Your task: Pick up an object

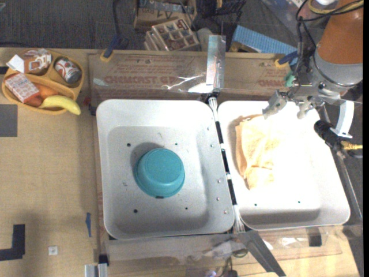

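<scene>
Wooden tabletop (46, 178) carries two white bins. Inside the left bin (115, 126) sits a teal bowl (160, 172), upside down. Right of the bowl, the right bin (311, 206) holds a crumpled yellow cloth (256, 152). Above the cloth's far edge hovers the claw (286, 105), fingers spread apart, gripping nothing.

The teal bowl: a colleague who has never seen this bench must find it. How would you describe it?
Find the two white bins side by side and take the left bin. The teal bowl sits near its middle, round and upside down. The right bin's crumpled yellow cloth is flat and pale.
</scene>
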